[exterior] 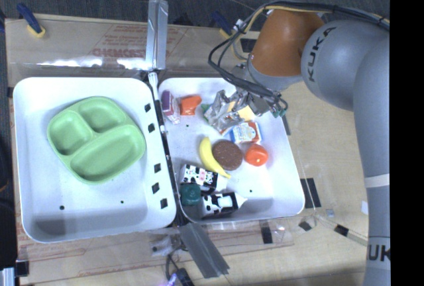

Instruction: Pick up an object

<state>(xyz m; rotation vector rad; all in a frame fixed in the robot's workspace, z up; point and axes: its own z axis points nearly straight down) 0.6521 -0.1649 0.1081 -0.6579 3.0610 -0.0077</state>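
Camera view — two bins (40,225), one green plate (96,139), one banana (211,157).

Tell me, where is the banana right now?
The banana lies in the right bin, near its middle, against the brown round cookie.

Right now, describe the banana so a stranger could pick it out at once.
Look in the right-hand shallow white bin, the one crowded with small items. Near its middle lies a curved yellow plastic banana, touching a round brown cookie-like disc. It is the one long, yellow, crescent-shaped thing there.
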